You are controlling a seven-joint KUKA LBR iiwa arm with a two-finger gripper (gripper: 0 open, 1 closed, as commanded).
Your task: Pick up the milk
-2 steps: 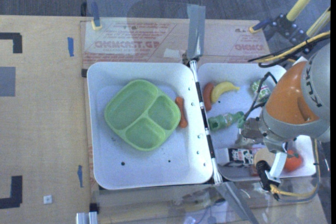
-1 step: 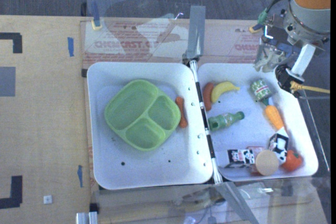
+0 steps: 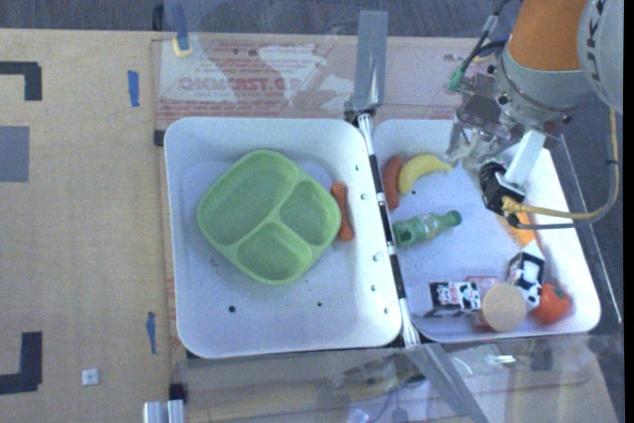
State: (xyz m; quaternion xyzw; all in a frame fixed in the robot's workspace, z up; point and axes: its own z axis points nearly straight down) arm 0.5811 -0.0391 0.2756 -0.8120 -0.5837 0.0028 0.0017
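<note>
Your gripper [image 3: 475, 152], fingers' opening impossible to tell, risks bumping the banana [image 3: 422, 168]; the milk [image 3: 454, 295] lies crowded.

— Milk carton [image 3: 453, 295]?
— Small, white with black cow patches, a red strip along its right end. Lying flat on its side, long axis running left to right.
— Where?
— Right bin [image 3: 584, 258], near edge, toward the near-left part of that bin's floor. Right end tucked against a round tan object [image 3: 503, 307]. Well apart from the green bottle [image 3: 426, 227], farther back.
</note>
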